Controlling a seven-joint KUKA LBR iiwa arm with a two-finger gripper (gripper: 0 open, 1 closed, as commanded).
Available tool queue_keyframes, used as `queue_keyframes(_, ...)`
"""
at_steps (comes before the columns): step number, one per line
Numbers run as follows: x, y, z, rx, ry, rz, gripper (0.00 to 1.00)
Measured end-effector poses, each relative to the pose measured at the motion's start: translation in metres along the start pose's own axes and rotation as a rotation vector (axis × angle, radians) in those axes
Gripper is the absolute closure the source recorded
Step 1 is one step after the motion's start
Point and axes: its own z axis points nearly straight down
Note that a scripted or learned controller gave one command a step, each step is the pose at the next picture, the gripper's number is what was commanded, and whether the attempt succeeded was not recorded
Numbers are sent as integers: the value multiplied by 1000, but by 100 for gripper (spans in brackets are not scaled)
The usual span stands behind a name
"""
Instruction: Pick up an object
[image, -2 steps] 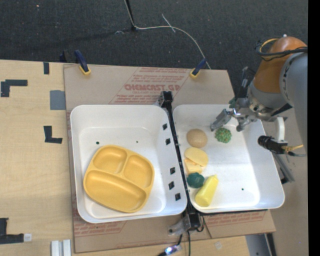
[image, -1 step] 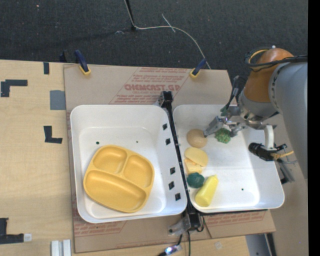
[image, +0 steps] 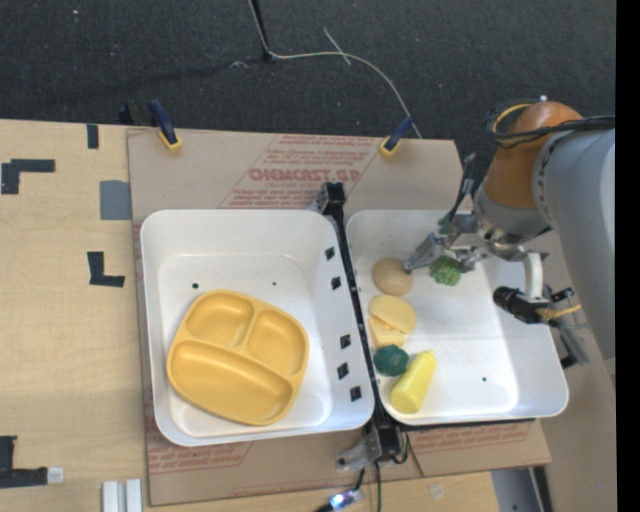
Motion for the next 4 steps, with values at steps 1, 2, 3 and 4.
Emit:
queue_keyframes(1, -1, 3, -13, -15, -8, -2, 100)
queue_keyframes(2, -5, 0, -57, 6, 6, 0, 100)
queue_keyframes(3, -4, 3, -100, 5, 6, -1, 100)
queue_keyframes(4, -4, 4, -119, 7, 6, -1, 100)
